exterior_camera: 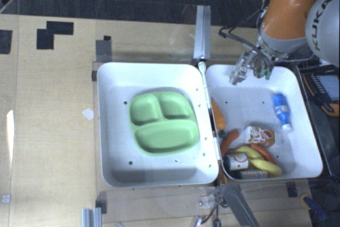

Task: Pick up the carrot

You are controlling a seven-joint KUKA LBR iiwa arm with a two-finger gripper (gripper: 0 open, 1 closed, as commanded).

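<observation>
Hovering at the far edge of the right bin (303, 114), the claw (251, 69) hangs over the bin's upper left corner with nothing between its fingers (237, 75), which stand apart. The carrot (217, 115) lies against the bin's left wall, beside the divider, its orange body running along that wall toward the near clutter. Just nearer sit a red sausage-like item (229, 141), a banana (260, 163) and a small carton (260, 136); a blue bottle (281, 110) lies well apart to the right. The left bin (111, 114) carries a green sectioned plate (163, 120). Judgement: the approach step is in hand, no grasp made. The next move calls for travelling toward the near left, aligning the fingers across the carrot's width, and descending close to the wall without striking it.
</observation>
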